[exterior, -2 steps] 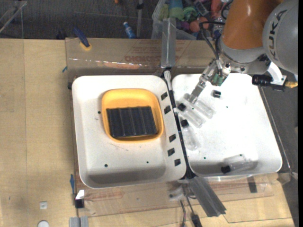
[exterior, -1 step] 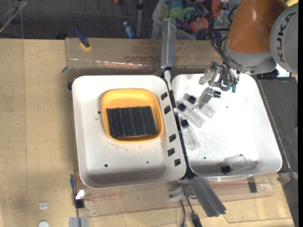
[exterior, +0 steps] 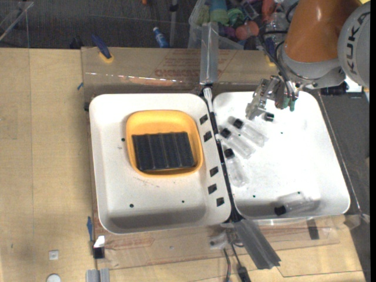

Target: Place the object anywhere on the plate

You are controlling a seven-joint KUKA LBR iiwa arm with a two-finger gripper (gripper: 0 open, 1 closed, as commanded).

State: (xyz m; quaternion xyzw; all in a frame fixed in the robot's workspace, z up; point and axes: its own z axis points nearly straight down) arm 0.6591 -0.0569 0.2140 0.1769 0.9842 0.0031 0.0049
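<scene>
I'm hovering the two-finger gripper (exterior: 265, 103), can't tell its state, over clear plastic tubes with black caps (exterior: 245, 135), and lining up squarely before heading to the orange square plate (exterior: 134, 124).

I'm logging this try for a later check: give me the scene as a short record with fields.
left bin: holds a yellow plate
on the plate: a dark ribbed block
right bin: several clear bottles with black caps, one more near its front edge
hand: above the right bin's back part, over the bottles
grasp: cannot tell
</scene>
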